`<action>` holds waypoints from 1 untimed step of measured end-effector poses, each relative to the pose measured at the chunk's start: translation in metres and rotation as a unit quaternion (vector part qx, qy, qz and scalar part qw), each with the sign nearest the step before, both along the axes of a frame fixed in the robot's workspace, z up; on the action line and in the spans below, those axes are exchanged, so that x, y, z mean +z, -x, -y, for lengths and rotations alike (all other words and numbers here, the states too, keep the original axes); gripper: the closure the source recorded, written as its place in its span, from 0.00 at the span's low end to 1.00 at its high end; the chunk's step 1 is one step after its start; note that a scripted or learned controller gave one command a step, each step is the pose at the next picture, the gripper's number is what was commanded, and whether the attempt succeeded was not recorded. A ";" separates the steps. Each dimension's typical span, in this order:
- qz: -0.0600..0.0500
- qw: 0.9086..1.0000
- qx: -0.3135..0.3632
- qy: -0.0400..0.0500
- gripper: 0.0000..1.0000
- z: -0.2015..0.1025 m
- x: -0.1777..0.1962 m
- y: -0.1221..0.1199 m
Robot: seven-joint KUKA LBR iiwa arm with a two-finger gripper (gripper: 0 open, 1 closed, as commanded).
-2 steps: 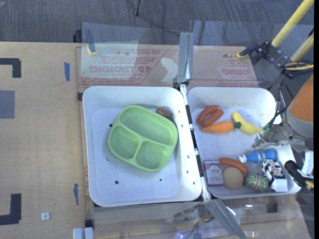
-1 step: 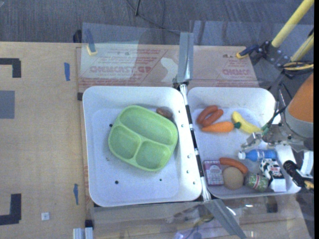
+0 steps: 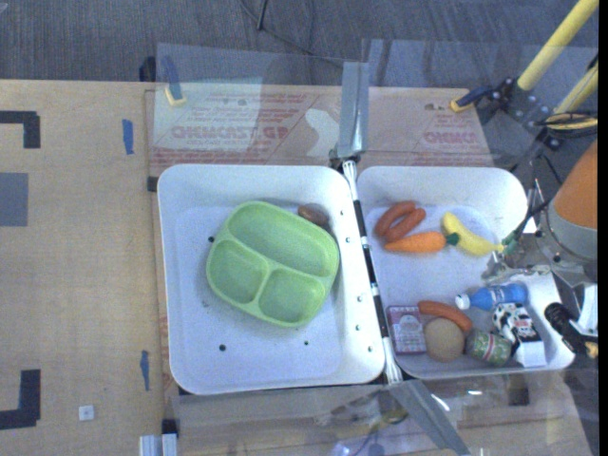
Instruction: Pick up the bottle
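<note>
Green divided plate (image 3: 273,264) in left bin (image 3: 180,283); carrot (image 3: 415,243), banana (image 3: 467,237), sausages (image 3: 399,218) in right bin (image 3: 494,183).

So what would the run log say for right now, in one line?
stage: approach | gripper: above right bin, beside bottle | bottle: lying in bin, not held | left bin: green tray

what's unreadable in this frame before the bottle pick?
- Gripper: thin metal fingers too small to tell whether open or shut.
- Bottle: label too small to read; unclear whether the gripper touches it.
- Brown item: mostly hidden behind the green tray.
- Arm: cut off by the right edge.
</note>
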State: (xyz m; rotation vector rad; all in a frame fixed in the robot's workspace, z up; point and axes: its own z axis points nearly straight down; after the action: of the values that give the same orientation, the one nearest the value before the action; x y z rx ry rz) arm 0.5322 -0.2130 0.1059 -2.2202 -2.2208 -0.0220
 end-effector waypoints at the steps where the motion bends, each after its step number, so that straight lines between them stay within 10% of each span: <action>1: 0.000 1.000 0.000 0.000 0.00 0.000 0.000 0.000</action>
State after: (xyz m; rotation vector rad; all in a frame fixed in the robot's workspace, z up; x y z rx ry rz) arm 0.5320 -0.2129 0.1057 -2.2195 -2.2203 -0.0215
